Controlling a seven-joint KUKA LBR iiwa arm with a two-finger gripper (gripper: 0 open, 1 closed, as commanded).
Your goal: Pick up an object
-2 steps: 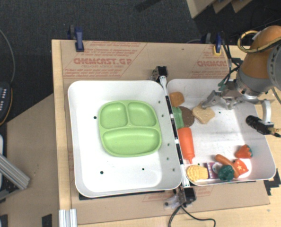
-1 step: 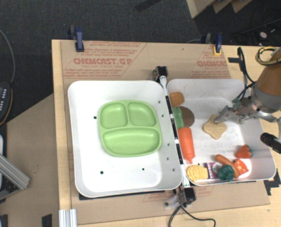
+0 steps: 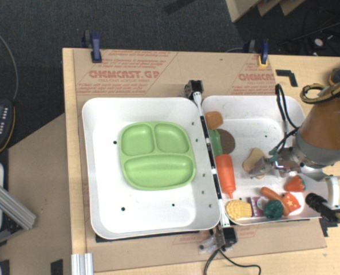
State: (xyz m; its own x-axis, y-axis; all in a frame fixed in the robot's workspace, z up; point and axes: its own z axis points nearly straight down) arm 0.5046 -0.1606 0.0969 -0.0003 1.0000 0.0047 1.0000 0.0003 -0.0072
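Dark floor surrounds the counter (image 3: 130, 73). Left bin (image 3: 101, 199) carries a green divided plate (image 3: 157, 154); right bin (image 3: 256, 110) lines up orange bottle (image 3: 226, 174), corn (image 3: 238, 209), tan toy (image 3: 253, 160). Reaching stage, I'd say: claw (image 3: 273, 164) sits low beside that tan toy, next needing a clean close. Arm blocks it — spread or pressed together, can't tell!

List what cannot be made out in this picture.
- The jaws' state, camera view: the gripper is small and dark beside a tan object; contact cannot be judged.
- The arm: cut off by the right edge.
- Right bin: part of its floor is hidden under the arm.
- Small packet: print too small to read.
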